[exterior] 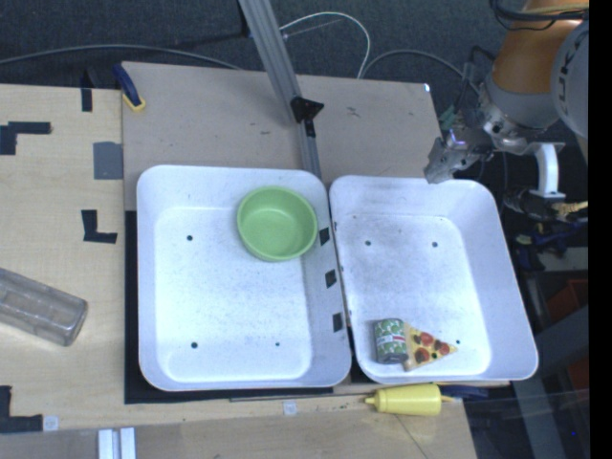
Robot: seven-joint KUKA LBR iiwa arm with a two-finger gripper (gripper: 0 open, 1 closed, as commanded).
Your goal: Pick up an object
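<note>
Objects for picking lie in both bins: a small green can (389, 340) and a pizza-slice toy (427, 347), touching, at the lower part of the right bin (478, 285); a green bowl (277, 223) sits at the upper part of the left bin (182, 295). The gripper (442, 161) hangs over the right bin's upper right corner, holding nothing; how far it is open I cannot tell.

Two white bins on my surface (191, 132), arm parked at upper right.

I see a green bowl (277, 223) in the left bin (163, 352), a small can (390, 340) touching a pizza-slice toy (430, 347) low in the right bin (497, 285), a yellow bottle (409, 401) just below, and the gripper (442, 163) above the right bin's upper rim.
</note>
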